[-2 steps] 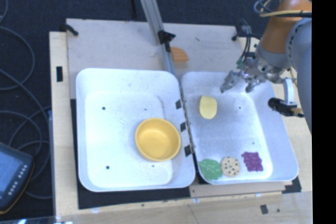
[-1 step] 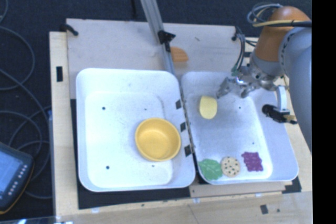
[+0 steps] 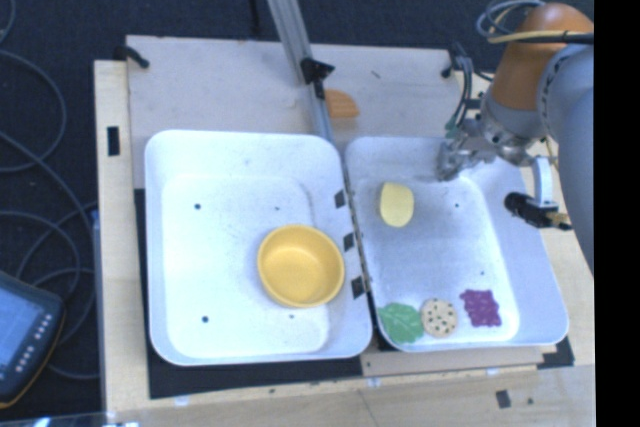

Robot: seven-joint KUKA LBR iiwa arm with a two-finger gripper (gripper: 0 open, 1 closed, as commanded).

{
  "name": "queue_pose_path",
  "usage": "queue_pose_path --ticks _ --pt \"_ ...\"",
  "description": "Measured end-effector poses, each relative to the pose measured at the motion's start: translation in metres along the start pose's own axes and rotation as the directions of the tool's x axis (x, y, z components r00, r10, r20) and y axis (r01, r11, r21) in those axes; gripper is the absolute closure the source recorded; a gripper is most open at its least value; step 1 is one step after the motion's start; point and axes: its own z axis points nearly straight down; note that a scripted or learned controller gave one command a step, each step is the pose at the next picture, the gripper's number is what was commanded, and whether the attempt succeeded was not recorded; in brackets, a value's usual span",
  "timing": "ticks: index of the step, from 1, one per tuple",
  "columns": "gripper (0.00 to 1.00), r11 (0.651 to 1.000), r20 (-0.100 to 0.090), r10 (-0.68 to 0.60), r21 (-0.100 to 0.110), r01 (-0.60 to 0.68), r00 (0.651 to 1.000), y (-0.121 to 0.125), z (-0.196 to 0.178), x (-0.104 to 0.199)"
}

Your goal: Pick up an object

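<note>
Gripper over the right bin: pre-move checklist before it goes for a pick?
1. Gripper above the right white bin, near its far edge: ok.
2. Holding anything: cannot tell.
3. Nearest target, the pale yellow rounded object, lies alone, apart from the walls: ok.
4. Gripper lined up over it: not ok, it hangs off to the object's right.
5. Green piece, round cookie and purple piece sit close together by the near wall: harder picks.
6. Yellow bowl upright in the left bin: ok.
</note>
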Motion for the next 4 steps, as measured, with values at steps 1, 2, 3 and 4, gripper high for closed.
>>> queue_pose_path --ticks 1,2,3,4 --pt "1.00 1.000 -0.004 0.005 -0.003 -0.005 1.000 -0.004 -0.063 -0.004" --pt "1.00 1.000 -0.005 0.002 -0.002 -0.002 1.000 0.000 -0.110 -0.001" --pt "1.00 1.000 -0.003 -0.001 -0.005 0.001 1.000 0.009 -0.172 -0.006" --pt "1.00 1.000 -0.007 -0.002 0.004 0.002 1.000 -0.011 -0.166 0.052"
